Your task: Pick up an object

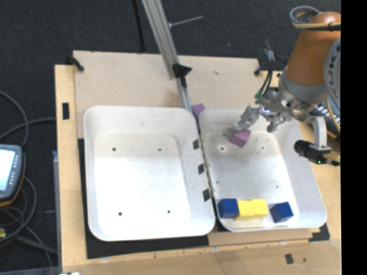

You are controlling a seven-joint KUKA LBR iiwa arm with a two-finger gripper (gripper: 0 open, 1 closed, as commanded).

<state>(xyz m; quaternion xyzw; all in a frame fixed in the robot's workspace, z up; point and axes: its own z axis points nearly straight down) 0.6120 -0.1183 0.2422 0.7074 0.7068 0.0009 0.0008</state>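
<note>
I am at the grasp step, maybe the very start of the lift. My pincer (252,121) hangs over the upper part of the right bin (298,176), wrist tilted in from the right. The purple block (241,137) sits just below and left of my fingertips, tilted on a corner, touching or nearly touching one finger. I cannot tell whether my fingers stand apart or pressed together; the metal parts blur into each other at this slant. I cannot tell either whether the block is between them or only leaning against the tip, so I do not call it held.

Next move, as I judge it: confirm the block is centred between the fingers, close firmly, then rise straight up. The tilt suggests it could slip or roll off a finger edge if the squeeze lands on a corner, not a flat face.

Containers:
- Right bin: purple block in the upper middle; along the lower rim a row of blue block (228,207), yellow block (252,208) touching it, and a second blue block (281,211) just beside, slightly apart.
- Left bin (97,153): I see only white floor with a few dark dots.
- A second purple block (198,109) rests at the top of the seam between the two bins, against the metal post (163,33), on the tabletop (114,79) or bin rim; hard to say which.
</note>
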